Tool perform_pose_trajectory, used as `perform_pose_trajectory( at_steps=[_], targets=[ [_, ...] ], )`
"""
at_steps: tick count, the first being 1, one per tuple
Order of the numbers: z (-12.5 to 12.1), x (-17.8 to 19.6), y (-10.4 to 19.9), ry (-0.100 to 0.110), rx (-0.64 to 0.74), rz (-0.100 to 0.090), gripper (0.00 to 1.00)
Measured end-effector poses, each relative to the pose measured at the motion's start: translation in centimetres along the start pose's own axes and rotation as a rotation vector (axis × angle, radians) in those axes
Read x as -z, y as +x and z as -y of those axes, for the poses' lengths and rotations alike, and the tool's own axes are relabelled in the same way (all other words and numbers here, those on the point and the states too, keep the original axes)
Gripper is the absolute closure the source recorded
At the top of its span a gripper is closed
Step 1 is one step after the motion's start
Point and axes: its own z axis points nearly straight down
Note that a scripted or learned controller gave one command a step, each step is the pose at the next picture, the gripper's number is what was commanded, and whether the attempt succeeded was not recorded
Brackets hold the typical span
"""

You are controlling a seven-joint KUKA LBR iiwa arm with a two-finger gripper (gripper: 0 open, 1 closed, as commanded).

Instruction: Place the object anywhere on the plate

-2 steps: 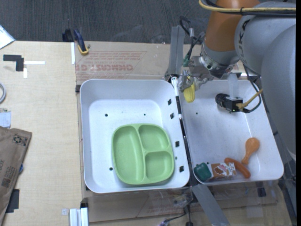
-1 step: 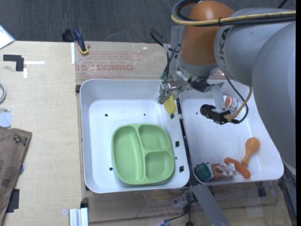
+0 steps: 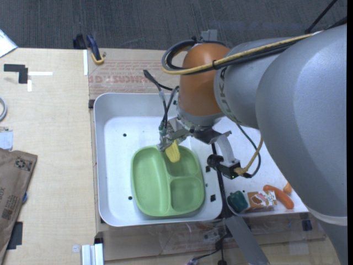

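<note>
Your arm (image 3: 265, 87) reaches in from the right, wrist bent down over the left bin (image 3: 110, 164). Gripper (image 3: 168, 144) pinches a yellow object (image 3: 173, 152) above the green plate (image 3: 165, 184).

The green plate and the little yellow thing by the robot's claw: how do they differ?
The green plate is large, flat and divided into compartments; the yellow object is small and stubby. The plate lies on the floor of the white bin; the yellow object sits at the gripper, over the plate's upper rim. Both look like smooth plastic.
</note>
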Motion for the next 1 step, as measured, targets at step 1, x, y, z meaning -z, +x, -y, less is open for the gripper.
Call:
perform_pose_trajectory(
  at_steps=[1],
  targets=[
    [0.0, 0.0, -0.04, 0.0, 0.0, 0.0, 0.0]
  ],
)
